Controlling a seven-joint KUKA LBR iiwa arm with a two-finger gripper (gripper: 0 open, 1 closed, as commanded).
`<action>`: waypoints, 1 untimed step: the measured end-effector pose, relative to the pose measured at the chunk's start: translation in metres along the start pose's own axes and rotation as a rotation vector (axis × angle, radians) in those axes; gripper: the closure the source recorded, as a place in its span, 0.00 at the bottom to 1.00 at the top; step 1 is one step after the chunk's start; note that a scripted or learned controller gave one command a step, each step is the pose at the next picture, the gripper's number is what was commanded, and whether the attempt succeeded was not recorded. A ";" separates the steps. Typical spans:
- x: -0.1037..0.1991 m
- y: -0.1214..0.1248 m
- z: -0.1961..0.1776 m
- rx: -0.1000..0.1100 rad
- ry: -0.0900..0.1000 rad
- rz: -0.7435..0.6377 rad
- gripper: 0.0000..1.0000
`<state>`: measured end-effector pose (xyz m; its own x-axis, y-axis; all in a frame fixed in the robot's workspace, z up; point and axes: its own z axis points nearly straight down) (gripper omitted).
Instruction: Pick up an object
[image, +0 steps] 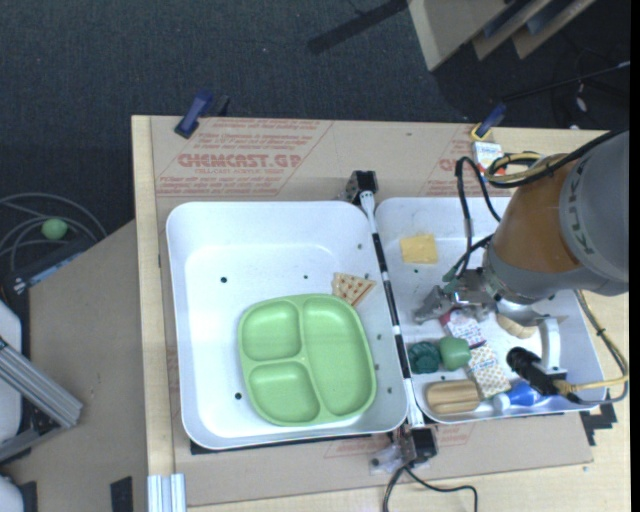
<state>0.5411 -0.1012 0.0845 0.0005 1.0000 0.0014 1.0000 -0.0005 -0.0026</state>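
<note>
Camera view, as it is taken from above at a slant:
Arm: the grey arm (560, 235) with its orange band is seen reaching in from the right over the right bin (430, 222).
Tool: the tool (447, 300) is set low among the clutter; whether it is released or clenched cannot be told.
Edges and room: the right bin's lower half is crowded, and open floor is left only at its upper left, around a yellow square (419, 249). The left bin (200, 300) is largely taken by a green divided plate (303, 358).
Objects: a green lump (454, 351) and a dark green piece (425, 356) are seen just below the tool.
Long axis: a tan wooden block (452, 398) is laid lengthwise, left to right, along the right bin's near wall.
Cracker: a patterned cracker (351, 288) lies at the plate's upper right rim.
</note>
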 end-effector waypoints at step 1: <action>-0.007 -0.012 0.000 0.000 0.000 0.000 0.00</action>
<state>0.5286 -0.1083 0.0844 0.0006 1.0000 0.0011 1.0000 -0.0006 -0.0028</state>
